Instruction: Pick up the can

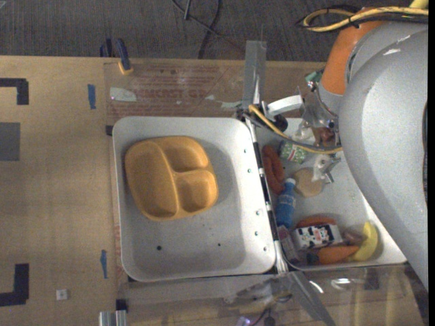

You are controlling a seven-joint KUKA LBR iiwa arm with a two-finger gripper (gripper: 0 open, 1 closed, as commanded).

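Can (pixel 293 152) green-white label, unreadable; carton (pixel 317 235) cow-print.

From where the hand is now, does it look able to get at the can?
Probably yes. The hand hovers right by the can in the right bin, with nothing lying over the can, though a yellow cable crosses close by.

Premises present as a robotics laboratory or test cell rather than a home or shop. Evidence: a plywood bench (pixel 54 182) marked with black and blue tape, two white bins (pixel 197 253) fixed side by side with metal brackets, and loose cables (pixel 194 5) on grey carpet. A large grey industrial arm (pixel 387 148) with exposed yellow wiring occupies the right side.
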